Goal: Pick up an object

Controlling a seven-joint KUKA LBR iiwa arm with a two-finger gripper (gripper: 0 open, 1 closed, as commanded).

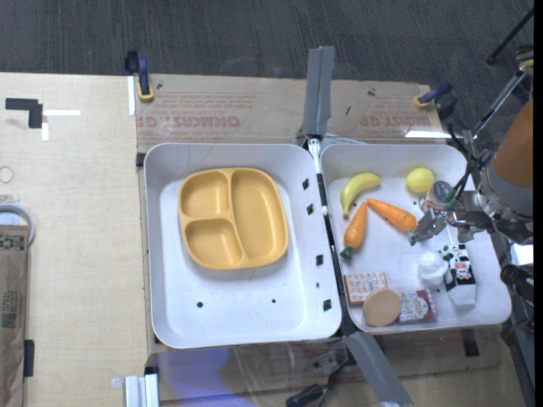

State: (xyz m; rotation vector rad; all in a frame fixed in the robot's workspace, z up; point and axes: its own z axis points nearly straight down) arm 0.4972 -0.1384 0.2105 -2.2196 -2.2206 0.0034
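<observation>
The gripper hangs just beside the carrot, and I cannot tell its state. Next it must grab one.

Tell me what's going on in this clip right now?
A robot arm reaches in from the right over the right bin, its gripper low near the right-hand carrot. Nothing is visibly held. That bin also holds a banana, a lemon, a second carrot, a small milk carton, flat packets and a round tan piece. The left bin holds a yellow divided plate.
</observation>
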